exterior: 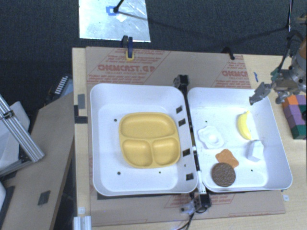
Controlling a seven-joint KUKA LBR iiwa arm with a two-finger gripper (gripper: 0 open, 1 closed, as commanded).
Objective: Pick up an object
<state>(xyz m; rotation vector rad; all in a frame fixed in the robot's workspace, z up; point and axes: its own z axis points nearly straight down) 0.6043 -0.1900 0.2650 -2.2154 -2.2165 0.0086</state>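
Two shallow white bins are carried side by side on the worktop (158, 61). The left bin (103, 128) is occupied by a yellow compartment tray (147, 139), set near its middle. The pickable things are gathered in the right bin (273, 143): a banana (244, 125) toward the bin's right wall, a white fried-egg toy (211, 137) near the wall shared with the left bin, a small white block (253, 150) below the banana, an orange piece (226, 156) and, touching it, a brown round disc (223, 174) near the front edge.

The hand (259, 94) is seen at the back right corner of the right bin, above the rim, reached in from the worktop's right edge. Whether it is released or clenched cannot be told at this size, and nothing is seen between its tips.

The banana is judged the nearest candidate. It lies from the hand toward the front edge of the worktop and slightly toward the left bin, still apart from the hand. Its long axis is run roughly from the back edge to the front edge, curved slightly, so a closing across its narrow width would be called for. The white block, just beside the banana's front end, could be nudged in a descent.
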